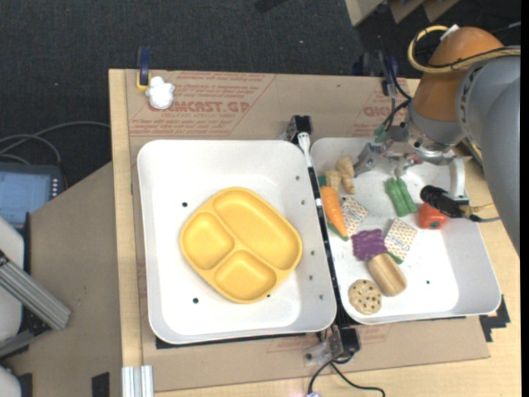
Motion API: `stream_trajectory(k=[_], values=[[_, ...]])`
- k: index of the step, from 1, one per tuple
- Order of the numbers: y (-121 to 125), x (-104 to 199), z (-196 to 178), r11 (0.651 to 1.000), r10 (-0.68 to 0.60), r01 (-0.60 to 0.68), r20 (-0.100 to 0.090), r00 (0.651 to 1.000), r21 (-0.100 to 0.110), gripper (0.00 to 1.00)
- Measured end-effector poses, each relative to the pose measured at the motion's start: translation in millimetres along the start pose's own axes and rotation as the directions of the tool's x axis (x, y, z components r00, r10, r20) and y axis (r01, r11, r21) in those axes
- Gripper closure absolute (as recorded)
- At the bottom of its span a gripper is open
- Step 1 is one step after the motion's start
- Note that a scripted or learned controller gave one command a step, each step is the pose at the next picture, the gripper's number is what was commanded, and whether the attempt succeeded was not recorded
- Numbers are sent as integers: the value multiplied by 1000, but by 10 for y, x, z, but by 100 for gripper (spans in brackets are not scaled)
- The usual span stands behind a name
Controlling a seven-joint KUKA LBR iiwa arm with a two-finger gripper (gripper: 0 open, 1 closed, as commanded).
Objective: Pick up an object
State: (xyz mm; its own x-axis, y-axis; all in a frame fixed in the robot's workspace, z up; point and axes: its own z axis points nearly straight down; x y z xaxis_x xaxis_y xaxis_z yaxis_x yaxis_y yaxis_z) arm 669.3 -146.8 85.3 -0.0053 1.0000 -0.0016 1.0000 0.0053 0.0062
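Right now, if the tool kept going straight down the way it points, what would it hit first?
Most likely the bare floor of the right bin at its far end, between the tan piece and the green piece. The tool hangs there; depth is uncertain.

Right bin (pixel 463 300) crowded at its left; near right corner open.

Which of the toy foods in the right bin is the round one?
The cookie, a flat speckled disc at the bin's near edge; the carrot is long and thin.
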Motion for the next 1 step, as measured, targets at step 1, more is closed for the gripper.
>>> stream_trajectory(k=[1], values=[[-24, -669, -6, 1000, 7, -7, -22, 1000, 12, 0]])
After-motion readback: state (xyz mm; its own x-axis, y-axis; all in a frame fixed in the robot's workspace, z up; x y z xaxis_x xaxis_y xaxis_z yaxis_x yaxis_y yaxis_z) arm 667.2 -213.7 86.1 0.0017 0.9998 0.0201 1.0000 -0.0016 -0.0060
